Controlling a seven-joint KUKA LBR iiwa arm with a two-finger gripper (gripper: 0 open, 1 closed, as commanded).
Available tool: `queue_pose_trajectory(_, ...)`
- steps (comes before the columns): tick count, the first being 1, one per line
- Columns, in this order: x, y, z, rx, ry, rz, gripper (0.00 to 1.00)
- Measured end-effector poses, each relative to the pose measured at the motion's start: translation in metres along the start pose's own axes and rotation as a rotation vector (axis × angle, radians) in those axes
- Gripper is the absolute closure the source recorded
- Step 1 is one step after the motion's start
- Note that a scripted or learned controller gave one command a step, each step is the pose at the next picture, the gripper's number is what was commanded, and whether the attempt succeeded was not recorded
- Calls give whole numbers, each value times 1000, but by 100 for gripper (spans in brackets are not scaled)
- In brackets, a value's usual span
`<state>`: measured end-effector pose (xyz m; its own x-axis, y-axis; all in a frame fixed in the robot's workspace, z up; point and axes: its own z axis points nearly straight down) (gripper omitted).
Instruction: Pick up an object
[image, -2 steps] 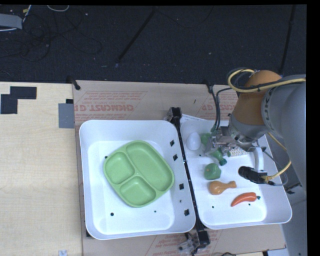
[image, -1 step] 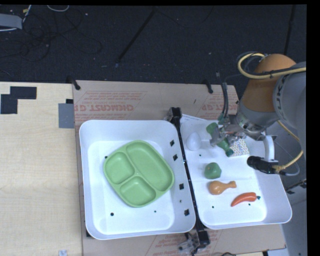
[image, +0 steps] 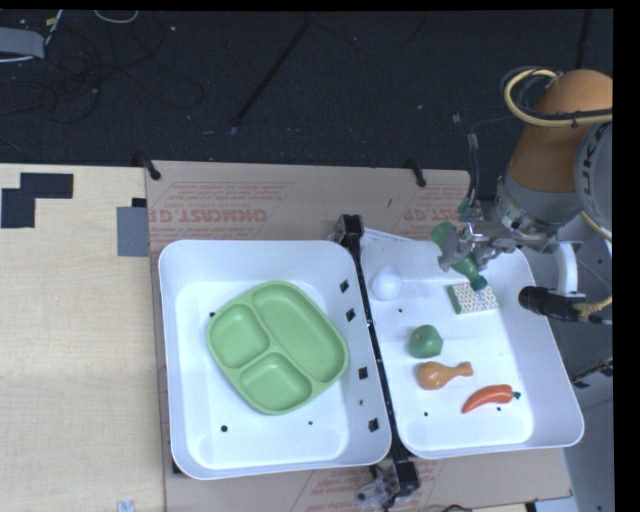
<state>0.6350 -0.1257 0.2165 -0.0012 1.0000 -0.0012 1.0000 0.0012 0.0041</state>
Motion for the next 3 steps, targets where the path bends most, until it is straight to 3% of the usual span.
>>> queue_pose_trajectory(1,3,-2,-44,1,1,0,100)
queue_pose_trajectory(3,103,-15,-33,9,3,-3,100)
